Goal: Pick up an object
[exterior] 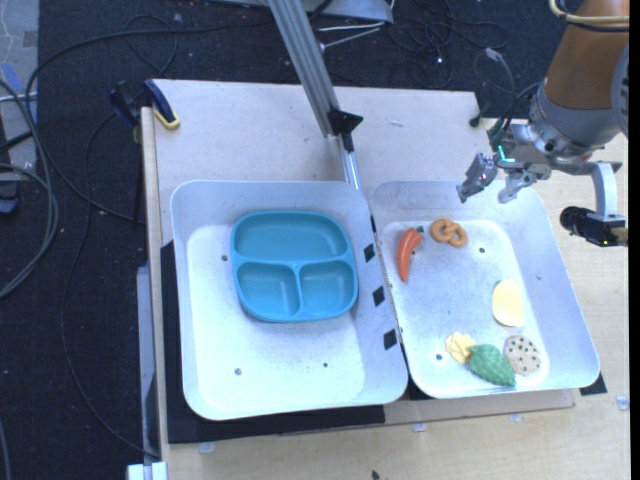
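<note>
- I've got the pincer (493, 181) sitting over the back rim of the right bin (560, 268), up near its far corner, with the arm (588, 68) coming in from the right.
- Its two fingers look spread apart to me, with nothing between them, so no grab to report.
- Closest thing to it is the pretzel (449, 232), just below and a bit left of the pincer on the bin floor.
- The carrot (407, 253) lies further left of that, beside the pretzel but not touching, pointing toward me.
- The yellow chip (508, 302) is straight below the pincer, well apart from it, about mid-bin.
- Way down at the near end, farthest from the pincer, there's a little cluster: the cookie (521, 354), the green leaf (491, 364) and a small yellow piece (460, 346). The leaf looks to be touching both, can't swear to it.
- Off to the pincer's left and lower down, the left bin (200, 268) holds a blue tray (295, 265) with three compartments, lying flat.
- Every pickable item is flat on the right bin's floor, none lifted.
</note>
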